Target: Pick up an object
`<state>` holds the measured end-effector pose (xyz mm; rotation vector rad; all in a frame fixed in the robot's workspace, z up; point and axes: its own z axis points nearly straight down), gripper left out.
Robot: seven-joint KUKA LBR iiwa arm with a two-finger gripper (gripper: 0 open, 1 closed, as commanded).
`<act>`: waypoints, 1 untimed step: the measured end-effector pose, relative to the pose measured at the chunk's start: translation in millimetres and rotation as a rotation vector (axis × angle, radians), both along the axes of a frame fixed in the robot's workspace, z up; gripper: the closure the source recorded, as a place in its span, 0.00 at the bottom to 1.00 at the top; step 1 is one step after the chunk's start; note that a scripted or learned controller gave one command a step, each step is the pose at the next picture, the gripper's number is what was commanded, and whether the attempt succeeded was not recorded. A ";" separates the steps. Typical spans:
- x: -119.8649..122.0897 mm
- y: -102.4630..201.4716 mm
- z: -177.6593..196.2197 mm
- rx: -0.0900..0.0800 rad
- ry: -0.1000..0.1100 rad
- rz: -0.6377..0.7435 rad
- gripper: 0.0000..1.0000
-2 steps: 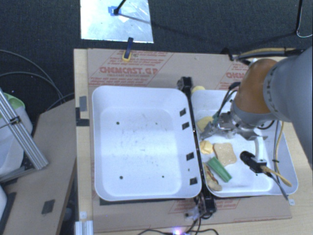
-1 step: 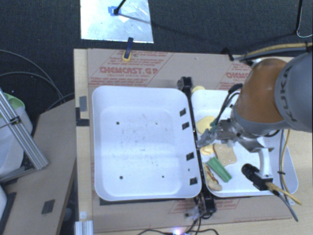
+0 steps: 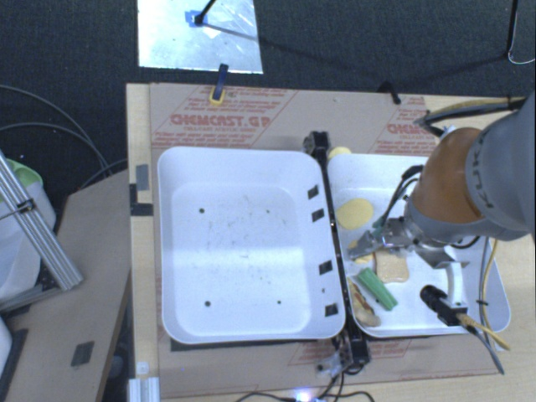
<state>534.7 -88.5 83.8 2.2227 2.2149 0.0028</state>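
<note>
Gripper (image 3: 371, 243) low in the right-hand bin (image 3: 377, 174); how wide it stands, I cannot tell.
From the overhead camera I see it between a yellow disc (image 3: 354, 213) and a tan slab (image 3: 392, 268), just beside both. A green block (image 3: 378, 291) lies tilted near the slab, against a tan scrap (image 3: 363, 306). Left bin (image 3: 243, 249) sits alongside.
</note>
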 end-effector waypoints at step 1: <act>17.2 -18.3 25.9 0.000 0.000 0.003 0.00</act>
